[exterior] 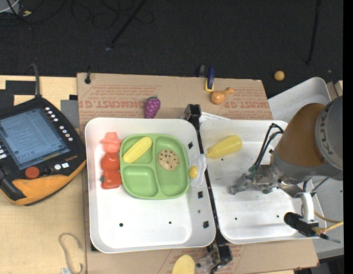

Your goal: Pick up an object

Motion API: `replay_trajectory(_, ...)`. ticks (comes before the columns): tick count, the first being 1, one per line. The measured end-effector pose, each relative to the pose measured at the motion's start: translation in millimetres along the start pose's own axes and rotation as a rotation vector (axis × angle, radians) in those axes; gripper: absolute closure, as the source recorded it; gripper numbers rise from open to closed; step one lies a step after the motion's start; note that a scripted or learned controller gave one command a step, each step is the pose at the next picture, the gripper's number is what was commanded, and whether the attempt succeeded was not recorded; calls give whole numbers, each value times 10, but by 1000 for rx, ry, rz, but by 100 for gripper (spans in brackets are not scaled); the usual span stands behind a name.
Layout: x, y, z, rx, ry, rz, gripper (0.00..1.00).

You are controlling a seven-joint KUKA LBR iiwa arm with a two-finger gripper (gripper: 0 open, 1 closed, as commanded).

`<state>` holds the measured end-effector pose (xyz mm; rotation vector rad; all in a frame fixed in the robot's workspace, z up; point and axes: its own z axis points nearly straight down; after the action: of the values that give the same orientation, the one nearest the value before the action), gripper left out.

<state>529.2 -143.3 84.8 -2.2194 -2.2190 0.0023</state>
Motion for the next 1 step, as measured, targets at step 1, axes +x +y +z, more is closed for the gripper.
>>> replay_trajectory(1,-20,0,-131,-1,0,6,100)
